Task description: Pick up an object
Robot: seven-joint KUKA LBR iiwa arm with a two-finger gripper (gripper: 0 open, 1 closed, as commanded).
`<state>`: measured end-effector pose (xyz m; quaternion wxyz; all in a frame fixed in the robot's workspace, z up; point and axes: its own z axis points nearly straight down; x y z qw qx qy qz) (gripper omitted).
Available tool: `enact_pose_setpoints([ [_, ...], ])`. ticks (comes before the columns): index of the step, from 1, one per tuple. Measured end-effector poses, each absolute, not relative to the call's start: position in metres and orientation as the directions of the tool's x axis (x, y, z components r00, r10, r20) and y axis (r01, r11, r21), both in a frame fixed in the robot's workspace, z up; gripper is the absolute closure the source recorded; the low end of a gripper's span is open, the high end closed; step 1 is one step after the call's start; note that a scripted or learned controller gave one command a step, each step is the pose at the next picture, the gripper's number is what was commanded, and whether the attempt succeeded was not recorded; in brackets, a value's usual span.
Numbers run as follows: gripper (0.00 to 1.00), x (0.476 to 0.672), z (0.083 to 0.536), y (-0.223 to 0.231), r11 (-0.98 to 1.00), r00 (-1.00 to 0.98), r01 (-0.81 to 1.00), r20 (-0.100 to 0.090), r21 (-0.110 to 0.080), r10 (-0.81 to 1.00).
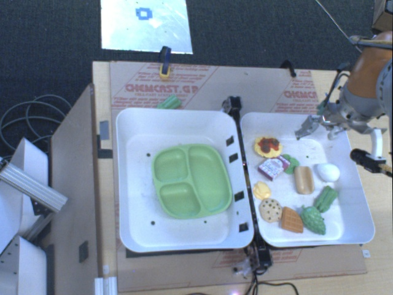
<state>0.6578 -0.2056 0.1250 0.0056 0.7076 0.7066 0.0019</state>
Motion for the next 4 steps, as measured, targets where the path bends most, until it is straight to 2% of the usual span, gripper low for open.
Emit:
enact_pose_setpoints([
  [1, 0.00, 0.588, 0.123, -0.207, -0.001, 0.001, 1.000, 0.001, -0.003, 1.000],
  [2, 0.00, 0.543, 0.082, -0.178, 0.000, 0.000, 1.000, 0.003, -0.005, 1.000],
  [3, 1.00, 0.547, 0.095, -0.180, 0.000, 0.000, 1.000, -0.001, 0.004, 1.000],
  [4, 1.00, 0.552, 0.191, -0.088, 0.013, -0.013, 1.000, 0.002, 0.010, 1.000],
])
